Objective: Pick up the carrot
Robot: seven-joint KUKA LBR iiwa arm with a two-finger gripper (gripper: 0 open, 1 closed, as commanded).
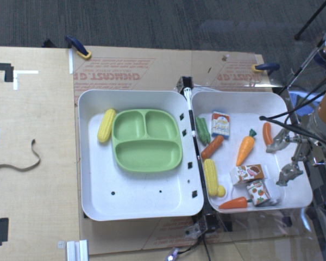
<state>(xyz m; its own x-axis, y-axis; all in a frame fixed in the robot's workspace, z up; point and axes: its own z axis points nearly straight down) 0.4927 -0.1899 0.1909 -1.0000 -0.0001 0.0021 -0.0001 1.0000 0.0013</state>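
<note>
The carrot (245, 149), a smooth tapered orange cone with a green tip, lies tilted in the right bin (293, 200) near its centre. At its three o'clock the metal gripper (282, 159) hovers over the bin's right edge, fingers spread apart, pinching nothing. A glossy three-part green plate (147, 141) sits in the left bin (136, 200).

An orange plastic carrot with a green stalk (245, 149) lay on its side, tilted, green end uppermost, in the right white bin (282, 99).
</note>
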